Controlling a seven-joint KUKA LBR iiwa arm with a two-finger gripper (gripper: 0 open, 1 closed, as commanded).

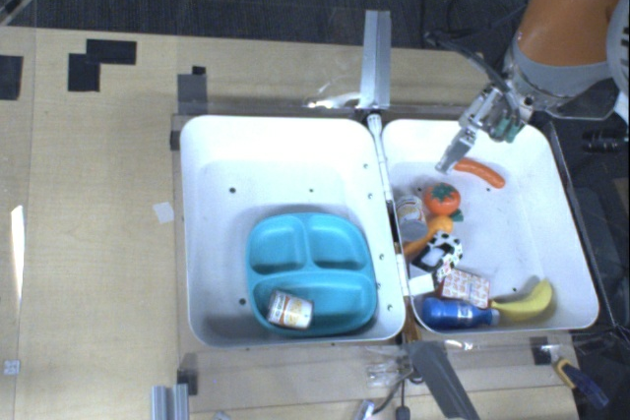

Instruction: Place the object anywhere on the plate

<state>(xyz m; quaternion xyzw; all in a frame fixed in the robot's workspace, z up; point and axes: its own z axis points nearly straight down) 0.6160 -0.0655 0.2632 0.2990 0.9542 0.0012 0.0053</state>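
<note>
A blue compartment plate (313, 256) lies in the left bin. A small can with a pale label (289, 310) rests on its side on the plate's front left compartment. My gripper (471, 145) hangs over the back of the right bin, far from the plate. It is open with nothing between its fingers. An orange sausage-shaped toy (479, 172) lies just below and to the right of it.
The right bin (561, 221) holds several things: an orange round fruit (442, 200), a banana (524, 302), a blue bottle (453, 314), a patterned packet (464, 287) and a black-and-white toy (438, 253). A metal divider (386, 202) separates the two bins.
</note>
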